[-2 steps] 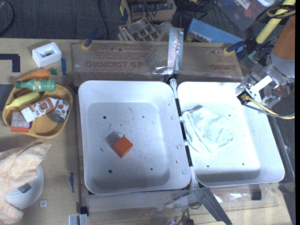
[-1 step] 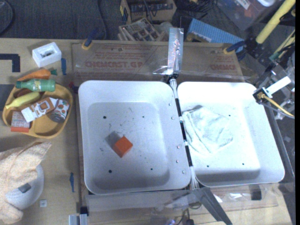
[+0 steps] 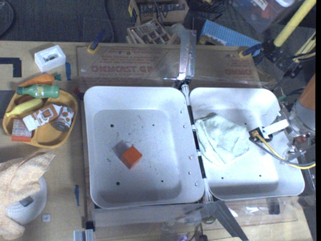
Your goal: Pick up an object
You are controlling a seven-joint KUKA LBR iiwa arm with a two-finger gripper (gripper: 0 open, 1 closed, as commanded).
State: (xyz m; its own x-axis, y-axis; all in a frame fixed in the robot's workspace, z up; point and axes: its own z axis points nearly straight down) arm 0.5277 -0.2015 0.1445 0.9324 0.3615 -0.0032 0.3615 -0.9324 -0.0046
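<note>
Position: my arm (image 3: 304, 115) enters from the right. My jaws sit low over the right edge of the right bin (image 3: 241, 92). Their state: I cannot tell whether they are apart or together, as the wrist hardware hides them.

Right bin contents: one crumpled white cloth (image 3: 220, 137), lying in the left half, near the wall shared with the left bin (image 3: 100, 97).

Left bin contents: one orange block (image 3: 132, 157), just left of centre on the floor, with a small grey piece (image 3: 120, 148) touching its upper-left side. The block is well apart from my jaws.

Desk (image 3: 20, 51), left of the bins: a yellow bowl (image 3: 50, 140) holding assorted small items.
</note>
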